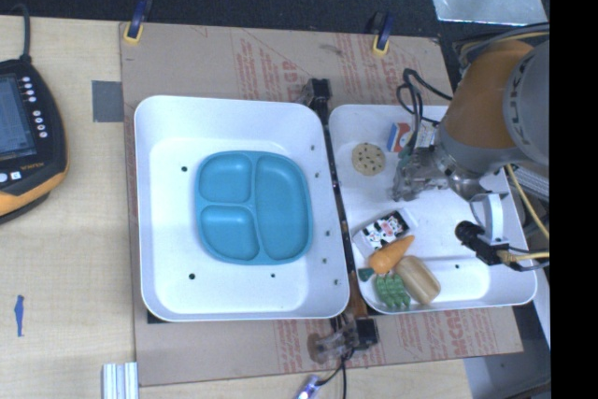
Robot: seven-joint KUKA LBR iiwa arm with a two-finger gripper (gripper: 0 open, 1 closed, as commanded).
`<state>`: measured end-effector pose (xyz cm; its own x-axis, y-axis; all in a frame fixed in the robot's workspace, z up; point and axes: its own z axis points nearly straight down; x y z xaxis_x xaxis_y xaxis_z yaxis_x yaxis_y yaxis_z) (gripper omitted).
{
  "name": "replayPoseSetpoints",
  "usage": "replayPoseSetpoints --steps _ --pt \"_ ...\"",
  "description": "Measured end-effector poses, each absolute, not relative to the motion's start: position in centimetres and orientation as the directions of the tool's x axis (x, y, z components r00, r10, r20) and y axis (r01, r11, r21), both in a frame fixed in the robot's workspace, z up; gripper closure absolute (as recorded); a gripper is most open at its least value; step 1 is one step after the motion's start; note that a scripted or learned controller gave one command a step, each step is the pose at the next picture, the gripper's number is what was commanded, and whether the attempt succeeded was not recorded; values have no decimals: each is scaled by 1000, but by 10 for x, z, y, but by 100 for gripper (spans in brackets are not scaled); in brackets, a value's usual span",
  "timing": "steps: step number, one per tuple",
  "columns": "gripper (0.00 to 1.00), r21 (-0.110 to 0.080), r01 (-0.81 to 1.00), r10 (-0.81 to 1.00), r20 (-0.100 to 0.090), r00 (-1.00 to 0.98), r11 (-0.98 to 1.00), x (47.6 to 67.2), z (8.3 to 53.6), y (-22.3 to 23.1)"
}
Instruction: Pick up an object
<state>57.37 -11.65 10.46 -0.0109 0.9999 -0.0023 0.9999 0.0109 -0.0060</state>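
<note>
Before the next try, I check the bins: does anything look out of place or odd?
Nothing looks spilled or broken. The orange toy carrot, tan bread-shaped piece and green piece crowd one corner of the right white bin, touching. The blue divided plate lies flat in the left white bin.

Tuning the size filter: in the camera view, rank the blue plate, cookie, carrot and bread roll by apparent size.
1. Blue plate, by far the largest.
2. Carrot and bread roll: they look close in size, so I won't rank them.
3. Cookie, smallest.
</note>
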Motion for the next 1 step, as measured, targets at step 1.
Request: replayPoseSetpoints --steps 1 --pt "0 -6 1000 1000 -2 -10 10 574 105 -117"
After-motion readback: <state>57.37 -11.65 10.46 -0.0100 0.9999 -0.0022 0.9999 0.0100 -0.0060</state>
